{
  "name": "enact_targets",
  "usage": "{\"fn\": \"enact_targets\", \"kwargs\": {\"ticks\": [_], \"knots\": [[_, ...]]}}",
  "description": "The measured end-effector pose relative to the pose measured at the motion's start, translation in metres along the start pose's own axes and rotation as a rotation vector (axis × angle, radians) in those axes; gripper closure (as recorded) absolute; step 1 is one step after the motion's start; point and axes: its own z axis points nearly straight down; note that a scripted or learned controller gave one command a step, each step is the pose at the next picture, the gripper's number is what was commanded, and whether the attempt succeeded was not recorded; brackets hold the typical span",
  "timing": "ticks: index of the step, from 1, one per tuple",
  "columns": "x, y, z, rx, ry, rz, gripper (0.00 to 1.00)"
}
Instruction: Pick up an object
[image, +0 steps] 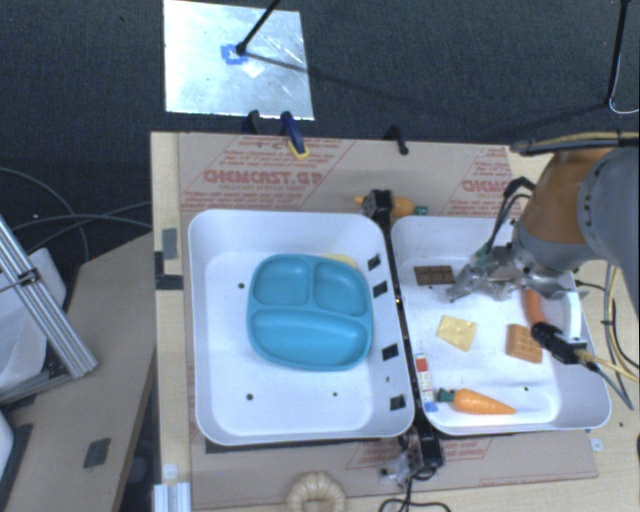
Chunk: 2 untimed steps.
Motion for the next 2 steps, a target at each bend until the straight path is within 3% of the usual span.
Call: {"fn": "enact_targets", "kwargs": {"ticks": [1,2], "knots": [[0.0,0.002,-0.013,-0.005,-0.001,0.0,1.0],[0.0,-0.001,-0.077,-0.01,-0.002,-0.001,1.0]]}}
